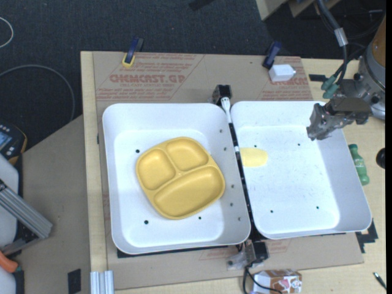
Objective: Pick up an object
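- My pincer (318, 127) hangs over the far right part of the right bin (343, 219), reaching in from the right side, and I judge that is because I am placed for a descent into that bin
- I cannot tell whether the pincer is apart or together; from this slant it is a dark grey block and nothing is visible held in it
- The nearest thing to pick is a small pale yellow piece (253, 157) lying flat on the right bin's floor, close against its left wall and well apart from my pincer
- A yellow divided plate (179, 176) lies in the middle of the left bin (116, 182), turned at an angle, its compartments facing up; it rests flat, so I judge its rim would be the only hold
- Count: two white bins side by side, one divided plate with three compartments, one small yellow piece
- I judge the pick is not yet begun, since I am above the bin and off to one side of either thing
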Controlling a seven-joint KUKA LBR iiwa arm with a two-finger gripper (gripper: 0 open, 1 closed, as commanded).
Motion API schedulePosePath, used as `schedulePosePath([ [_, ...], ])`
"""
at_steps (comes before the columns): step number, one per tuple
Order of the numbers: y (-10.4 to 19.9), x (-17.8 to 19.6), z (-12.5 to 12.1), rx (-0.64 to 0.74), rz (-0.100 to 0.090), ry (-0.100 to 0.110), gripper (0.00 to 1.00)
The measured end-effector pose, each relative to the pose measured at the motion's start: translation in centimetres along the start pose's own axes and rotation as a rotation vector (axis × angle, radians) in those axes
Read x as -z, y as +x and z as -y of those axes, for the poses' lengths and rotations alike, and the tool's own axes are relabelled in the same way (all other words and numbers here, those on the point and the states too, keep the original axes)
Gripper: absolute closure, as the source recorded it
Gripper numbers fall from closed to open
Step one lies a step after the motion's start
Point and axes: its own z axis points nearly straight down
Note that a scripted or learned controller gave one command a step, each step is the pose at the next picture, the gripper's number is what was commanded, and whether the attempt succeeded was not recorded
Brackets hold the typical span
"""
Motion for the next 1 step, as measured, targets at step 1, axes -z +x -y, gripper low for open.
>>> schedulePosePath([
  [1, 7.94, -2.22, 0.01, 0.01, -0.001, -0.01, 1.0],
])
